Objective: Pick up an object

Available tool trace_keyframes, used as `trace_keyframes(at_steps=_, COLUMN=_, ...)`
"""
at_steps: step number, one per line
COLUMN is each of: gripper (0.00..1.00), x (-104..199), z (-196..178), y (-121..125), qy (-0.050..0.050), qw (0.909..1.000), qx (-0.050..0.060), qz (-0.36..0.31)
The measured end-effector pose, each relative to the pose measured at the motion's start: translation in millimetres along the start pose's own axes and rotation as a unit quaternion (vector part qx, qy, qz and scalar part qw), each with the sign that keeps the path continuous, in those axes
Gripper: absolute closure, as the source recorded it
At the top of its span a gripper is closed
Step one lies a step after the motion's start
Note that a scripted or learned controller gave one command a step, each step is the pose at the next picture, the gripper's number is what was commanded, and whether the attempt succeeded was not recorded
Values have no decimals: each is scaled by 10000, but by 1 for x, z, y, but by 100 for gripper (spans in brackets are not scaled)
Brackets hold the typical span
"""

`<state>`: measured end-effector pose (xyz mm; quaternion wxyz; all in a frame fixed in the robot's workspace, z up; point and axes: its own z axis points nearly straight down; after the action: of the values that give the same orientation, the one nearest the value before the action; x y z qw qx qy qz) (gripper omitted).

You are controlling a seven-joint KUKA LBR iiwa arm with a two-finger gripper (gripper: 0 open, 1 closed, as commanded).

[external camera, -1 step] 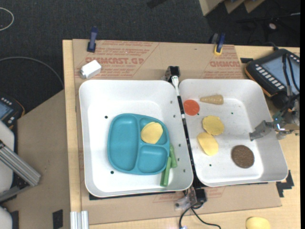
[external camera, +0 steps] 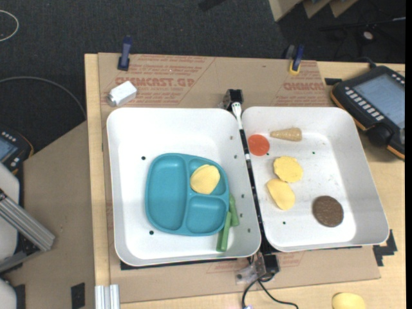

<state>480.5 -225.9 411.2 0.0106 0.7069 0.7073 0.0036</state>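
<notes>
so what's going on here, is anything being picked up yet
Nothing is being handled at this moment. The left white bin holds a teal divided plastic plate with a flat yellow piece in its upper right compartment and a green stick lying along the plate's right edge. The right white bin holds an orange disc, a tan cone, two yellow pieces and a brown round disc. All of them lie loose, so the pick has not started.
</notes>
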Motion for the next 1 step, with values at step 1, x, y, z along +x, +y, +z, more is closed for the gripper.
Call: trace_keyframes(at_steps=1, gripper=100, x=1, z=-2, y=0, qy=22, qw=10000, qx=65, qz=-9)
